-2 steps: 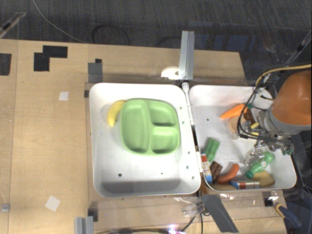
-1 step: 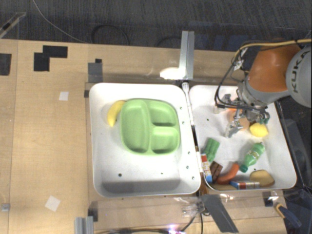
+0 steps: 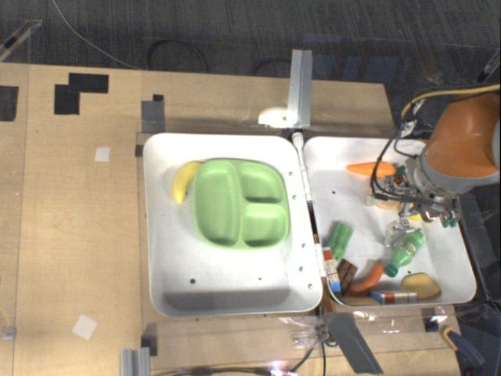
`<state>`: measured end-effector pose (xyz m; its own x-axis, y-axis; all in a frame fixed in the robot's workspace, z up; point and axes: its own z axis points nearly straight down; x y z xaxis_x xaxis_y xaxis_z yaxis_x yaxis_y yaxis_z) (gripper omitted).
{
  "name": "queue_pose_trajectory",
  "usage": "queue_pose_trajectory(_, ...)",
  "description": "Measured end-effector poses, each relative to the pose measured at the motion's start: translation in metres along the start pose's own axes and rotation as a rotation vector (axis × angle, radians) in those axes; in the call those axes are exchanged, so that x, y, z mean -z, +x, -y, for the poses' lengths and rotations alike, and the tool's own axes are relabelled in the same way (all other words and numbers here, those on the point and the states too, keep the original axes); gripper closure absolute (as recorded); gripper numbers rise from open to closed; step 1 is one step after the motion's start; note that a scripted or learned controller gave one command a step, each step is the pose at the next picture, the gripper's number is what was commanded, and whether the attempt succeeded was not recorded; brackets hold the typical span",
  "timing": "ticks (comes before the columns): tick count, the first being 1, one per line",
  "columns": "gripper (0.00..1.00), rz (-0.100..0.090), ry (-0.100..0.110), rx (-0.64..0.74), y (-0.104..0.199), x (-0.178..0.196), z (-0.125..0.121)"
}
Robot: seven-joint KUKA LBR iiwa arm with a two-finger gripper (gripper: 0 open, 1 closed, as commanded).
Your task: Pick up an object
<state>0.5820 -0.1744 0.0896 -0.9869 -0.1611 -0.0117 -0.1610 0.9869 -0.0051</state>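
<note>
Arm over the right bin, its jaws above the small green bottle.

From my seat I see the wooden worktop (image 3: 70, 233), then the left bin (image 3: 172, 288) holding a green divided tray (image 3: 239, 202) with a yellow banana (image 3: 183, 180) tucked against its left edge. In the right bin (image 3: 329, 167) lie an orange carrot (image 3: 366, 168), a green tube (image 3: 338, 239), a brown-and-red piece (image 3: 362, 280) and a tan potato-shaped lump (image 3: 420, 285). The gripper (image 3: 405, 224) hangs just above a pale green bottle (image 3: 405, 250) lying tilted; I cannot tell how the jaws stand.
</note>
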Motion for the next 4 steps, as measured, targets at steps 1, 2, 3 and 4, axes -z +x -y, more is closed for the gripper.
queue_pose_trajectory(1, 0.0, 0.005, 0.003, 0.18, 0.075, 0.002, 0.001)
queue_pose_trajectory(2, 0.0, 0.008, -0.003, 0.245, -0.008, 0.001, -0.056)
queue_pose_trajectory(3, 0.0, 0.006, 0.0, 0.136, 0.04, 0.002, -0.038)
queue_pose_trajectory(4, 1.0, 0.023, 0.006, 0.141, 0.034, 0.016, -0.038)
